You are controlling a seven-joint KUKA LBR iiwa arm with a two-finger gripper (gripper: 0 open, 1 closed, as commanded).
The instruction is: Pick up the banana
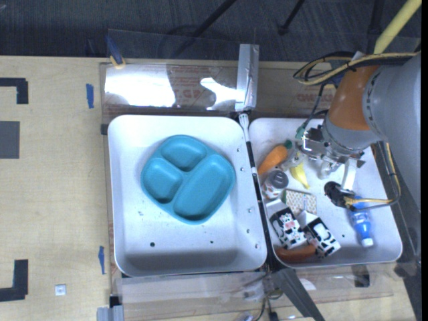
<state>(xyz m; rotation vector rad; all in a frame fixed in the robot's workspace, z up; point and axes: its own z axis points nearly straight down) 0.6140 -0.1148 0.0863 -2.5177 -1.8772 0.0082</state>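
Camera view: gripper (326, 160) low in right bin (391, 246) near its back edge, finger state can't tell; banana (299, 173) just left of it, beside carrot (273, 158); blue sectioned plate (188, 178) mid left bin (134, 246)

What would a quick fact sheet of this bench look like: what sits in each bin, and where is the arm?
left bin: a blue plastic plate with three compartments
right bin: a small yellow banana, an orange carrot, a blue and white bottle, other small toys
arm: grey with an orange band, reaching over the right bin
gripper: low, just right of the banana
banana held: not visibly
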